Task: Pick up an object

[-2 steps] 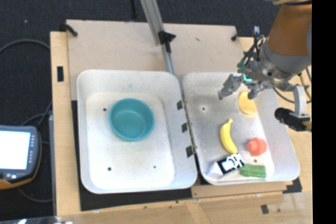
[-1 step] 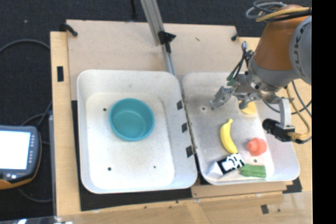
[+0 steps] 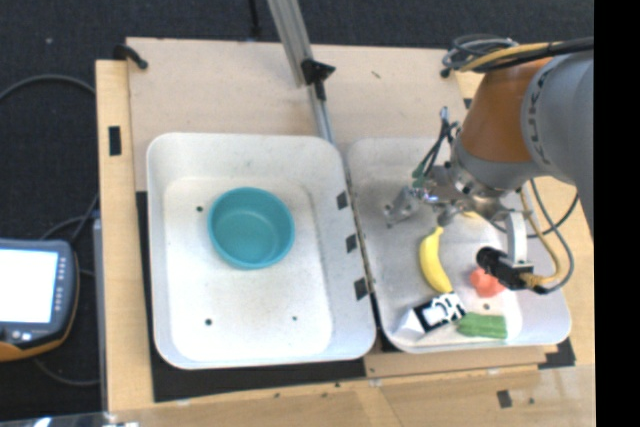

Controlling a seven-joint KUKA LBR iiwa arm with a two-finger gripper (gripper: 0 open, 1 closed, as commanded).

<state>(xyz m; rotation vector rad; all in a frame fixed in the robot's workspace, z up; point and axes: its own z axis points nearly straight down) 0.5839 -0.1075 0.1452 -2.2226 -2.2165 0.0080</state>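
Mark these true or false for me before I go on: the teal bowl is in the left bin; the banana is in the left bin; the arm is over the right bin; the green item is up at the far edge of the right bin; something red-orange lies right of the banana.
1. The teal bowl sits in the left bin. True.
2. The banana lies in the left bin. False: it lies in the right bin.
3. The arm is over the right bin. True.
4. The green item is at the right bin's far edge. False: it lies at the near edge, beside a black-and-white item.
5. A red-orange item lies right of the banana. True.
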